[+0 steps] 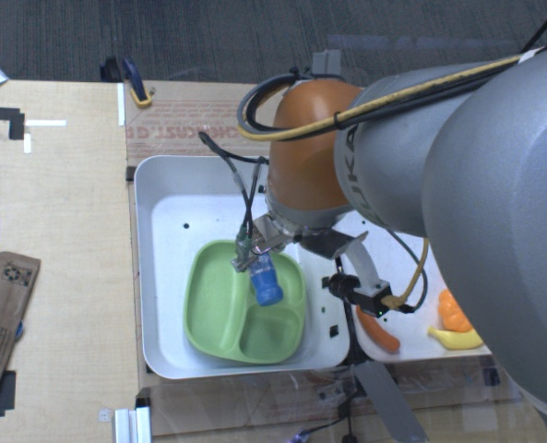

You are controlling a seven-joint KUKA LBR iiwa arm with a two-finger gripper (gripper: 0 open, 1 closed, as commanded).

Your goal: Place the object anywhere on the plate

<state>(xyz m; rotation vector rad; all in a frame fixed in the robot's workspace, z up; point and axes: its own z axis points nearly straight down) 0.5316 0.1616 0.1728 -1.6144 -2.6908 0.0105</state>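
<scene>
A green divided plate (222,317) lies in the left white bin (162,220), toward its front. A small blue bottle-like object (267,284) hangs over the plate's upper right part, near its dividing ridge. My gripper (252,255) sits right above it, at the plate's upper edge, and its fingers are shut on the top of the blue object. The grey arm with its orange band (310,146) covers the bin's back right part. I cannot tell whether the blue object touches the plate.
The right bin holds an orange carrot-like piece (381,337), a yellow banana-like piece (457,339) and an orange piece (451,309), mostly under the arm. A wooden bench (52,247) with cardboard and tape lies to the left.
</scene>
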